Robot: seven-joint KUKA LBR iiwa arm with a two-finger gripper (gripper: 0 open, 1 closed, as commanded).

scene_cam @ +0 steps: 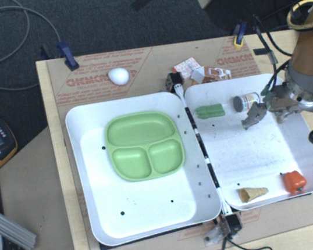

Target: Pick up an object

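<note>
The right white bin (301, 145) holds a green rectangular block (210, 111), a small jar lying on its side (245, 102), a tan cone (253, 193) and a red pepper-like piece (294, 181). My gripper (267, 116) hangs over the upper right part of this bin, just right of and below the jar. Its two grey fingers are spread apart with nothing between them. The orange band of the arm (310, 56) rises behind it.
In the left white bin (94, 178) lies a green divided plate (145, 144). Behind the bins on the cardboard sit a white egg (118, 75) and some crumpled packets (198, 72). Blue clamps (67, 54) grip the board's far edge.
</note>
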